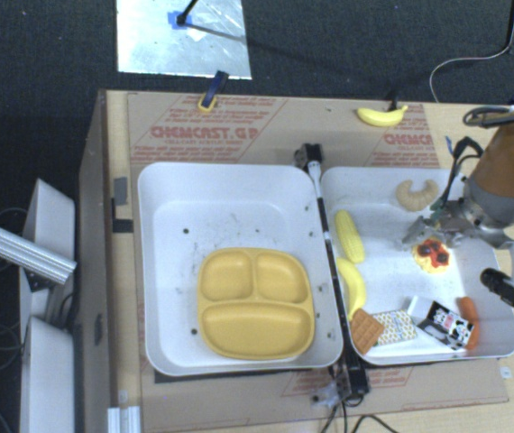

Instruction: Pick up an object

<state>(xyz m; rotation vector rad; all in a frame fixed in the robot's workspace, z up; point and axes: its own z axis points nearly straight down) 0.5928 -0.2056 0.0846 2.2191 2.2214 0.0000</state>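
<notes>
You've got the arm (508,165) at the right edge of the frame, hand (433,226) low over the right bin (379,188), just above the pizza slice (433,256) (yellow with red spots). Can't tell how the hand stands, or whether it touches the slice.

Right bin, rest: a croissant (417,193) in the upper part, corn (348,236) along the left wall with a banana (353,283) just below it, a waffle (366,329) at the lower left, a small box (395,327) touching it, a black-and-white item (445,324) and an orange carrot-like piece (470,320) at the lower right.

Left bin (176,197) holds a yellow tray (256,302) with three compartments, lower centre.

A second banana (381,115) lies on the cardboard (266,124) covering the worktop, above the right bin.
</notes>
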